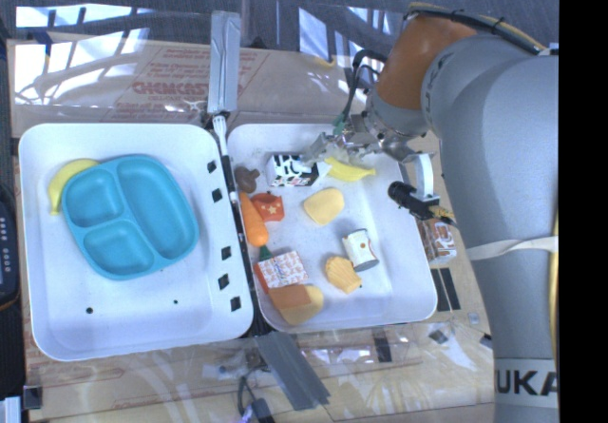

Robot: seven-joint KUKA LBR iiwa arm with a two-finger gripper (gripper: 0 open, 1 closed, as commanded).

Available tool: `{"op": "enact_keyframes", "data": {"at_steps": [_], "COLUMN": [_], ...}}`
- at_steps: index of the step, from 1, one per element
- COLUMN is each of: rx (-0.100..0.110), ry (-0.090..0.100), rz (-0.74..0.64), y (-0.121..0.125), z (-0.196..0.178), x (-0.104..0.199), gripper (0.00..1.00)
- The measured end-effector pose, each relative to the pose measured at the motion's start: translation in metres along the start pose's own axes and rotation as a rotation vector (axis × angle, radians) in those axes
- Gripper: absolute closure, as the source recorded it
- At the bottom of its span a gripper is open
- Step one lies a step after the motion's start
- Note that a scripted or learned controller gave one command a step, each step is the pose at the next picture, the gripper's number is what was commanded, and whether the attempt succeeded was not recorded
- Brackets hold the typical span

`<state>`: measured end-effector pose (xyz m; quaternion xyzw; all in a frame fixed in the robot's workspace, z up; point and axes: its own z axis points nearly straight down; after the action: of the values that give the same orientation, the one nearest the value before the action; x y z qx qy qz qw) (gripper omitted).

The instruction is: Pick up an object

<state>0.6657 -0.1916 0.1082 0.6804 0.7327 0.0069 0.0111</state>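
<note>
Claw over right bin, near yellow banana; we can't tell its state.

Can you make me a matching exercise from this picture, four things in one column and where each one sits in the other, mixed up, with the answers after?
Things:
1. blue divided plate
2. banana
3. carrot
4. black and white cow toy

Places:
A. right bin, along its left wall
B. left bin, tucked under the plate's upper left edge
C. right bin, near the far edge, close to the gripper
D. left bin, filling its middle

Pairs: 1-D, 2-B, 3-A, 4-C
</note>
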Motion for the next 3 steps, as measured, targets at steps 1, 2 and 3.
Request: {"op": "enact_keyframes", "data": {"at_steps": [1, 2, 3], "rx": [-0.006, -0.004, 0.025], "ry": [-0.001, 0.000, 0.007], "rz": [-0.006, -0.006, -0.028], "y": [0.003, 0.002, -0.008], "z": [-0.013, -0.012, -0.034], "x": [0.002, 0.002, 0.003], "gripper": [1.00, 0.00, 0.00]}}
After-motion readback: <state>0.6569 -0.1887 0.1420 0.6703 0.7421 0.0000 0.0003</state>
